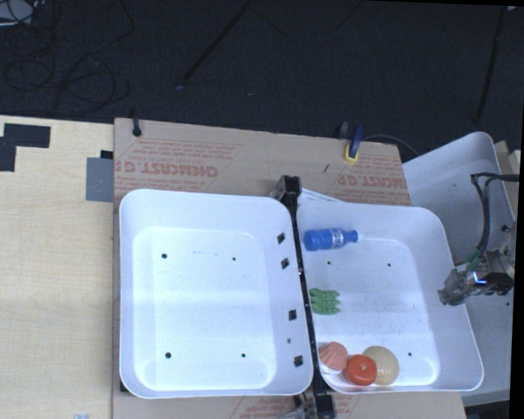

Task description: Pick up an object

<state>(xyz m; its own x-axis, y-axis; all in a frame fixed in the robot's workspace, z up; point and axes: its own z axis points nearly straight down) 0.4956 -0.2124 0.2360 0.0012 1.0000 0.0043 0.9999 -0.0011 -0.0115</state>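
1. The gripper [462,287] sits at the right rim of the right bin [428,223], just over its outer wall; whether its jaws are apart or together cannot be told at this size.
2. Nothing is seen between the fingers, and the objects lie apart from the gripper, toward the bin's left and near sides.
3. Most of the right bin's floor, from its middle to the right wall, is bare and gives open room.
4. One blue bottle [330,239] lies on its side near the far left corner, close to the divider between the bins.
5. One small green piece [324,301] lies beside the left wall, about midway along it.
6. Three round items crowd the near left corner, touching or nearly so: one pinkish piece [332,355], one red-orange piece [360,370], one pale beige ball [383,363].
7. The left bin [209,212] shows plain white floor with a few dark dots.
8. Both bins rest on a cardboard sheet [203,162] on a light wooden bench [39,280]; dark carpet with cables lies beyond.
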